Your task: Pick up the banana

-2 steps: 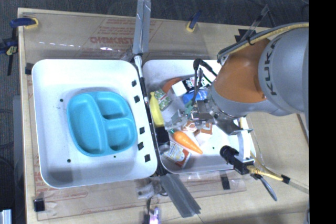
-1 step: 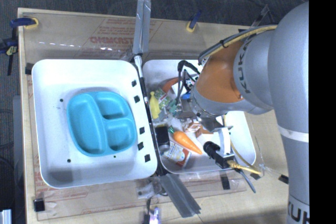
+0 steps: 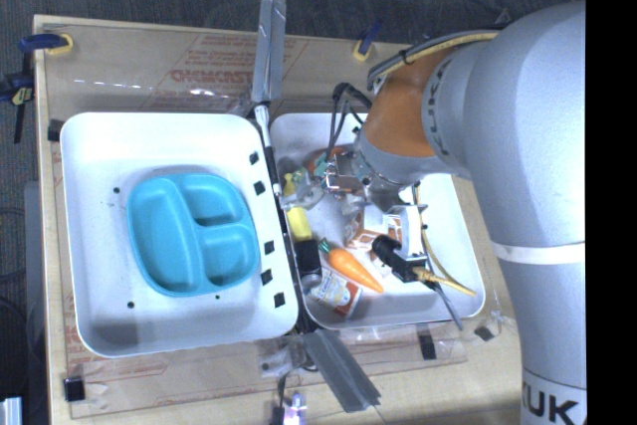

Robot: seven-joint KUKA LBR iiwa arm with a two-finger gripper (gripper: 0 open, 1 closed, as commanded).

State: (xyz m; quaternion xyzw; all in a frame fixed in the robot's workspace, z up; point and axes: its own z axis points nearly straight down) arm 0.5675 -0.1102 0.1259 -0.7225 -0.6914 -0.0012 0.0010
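Observation:
The banana (image 3: 297,222) is a short yellow piece lying along the left wall of the right bin (image 3: 460,232), partly hidden by other items. My gripper (image 3: 333,179) is low inside that bin's far part, just right of and slightly beyond the banana. The grey arm with its orange band (image 3: 398,114) comes in from the right and hides much of the bin. I see nothing held.
An orange carrot (image 3: 354,270), a black item (image 3: 307,257) and a small printed carton (image 3: 334,292) crowd the right bin's near part. The left bin (image 3: 90,174) holds a blue divided tray (image 3: 194,232). A ridge with black clips (image 3: 267,214) separates the bins.

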